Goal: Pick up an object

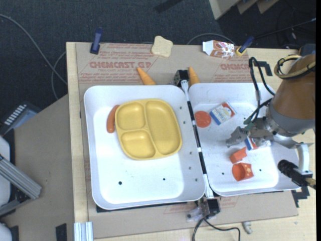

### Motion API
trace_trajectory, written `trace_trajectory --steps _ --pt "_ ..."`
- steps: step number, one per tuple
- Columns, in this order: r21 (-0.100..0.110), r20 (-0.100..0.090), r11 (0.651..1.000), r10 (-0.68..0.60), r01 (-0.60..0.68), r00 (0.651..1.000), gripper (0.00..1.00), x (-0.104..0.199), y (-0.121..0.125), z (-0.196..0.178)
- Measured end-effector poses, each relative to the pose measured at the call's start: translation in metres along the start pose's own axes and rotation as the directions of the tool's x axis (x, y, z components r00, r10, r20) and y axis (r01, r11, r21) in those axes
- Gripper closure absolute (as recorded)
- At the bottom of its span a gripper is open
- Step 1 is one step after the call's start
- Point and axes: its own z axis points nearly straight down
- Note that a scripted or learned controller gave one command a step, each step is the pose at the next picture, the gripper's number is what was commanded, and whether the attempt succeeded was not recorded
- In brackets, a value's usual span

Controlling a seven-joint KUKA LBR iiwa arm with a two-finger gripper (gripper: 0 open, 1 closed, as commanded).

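The gripper [246,134] is shown low over the right bin [220,185], reached in from 3 o'clock; whether its jaws are parted or closed cannot be told, and nothing is seen held in it. A small red-and-blue item [251,144] is found just at its 5 o'clock, partly covered by the wrist. An orange block [238,155] is placed near at 6 o'clock, with an orange cup-like piece [243,171] beyond it. A blue-and-white carton [221,113] is set at 10 o'clock and a red disc [202,119] farther at 9 o'clock. In the left bin [100,185], a yellow divided tray [148,128] is laid, with a red sausage-shaped toy [111,119] touching its 9 o'clock edge. As a judgement, 3 candidates are crowded under the gripper: a closure could land between them, nudging 1 aside or pinching only a corner, so that the piece would slip on lifting.
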Motion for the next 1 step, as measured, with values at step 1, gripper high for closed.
trace_trajectory --steps 1 --pt "-0.002 0.0 1.0 0.0 0.0 1.0 0.0 0.006 -0.0138 0.0755"
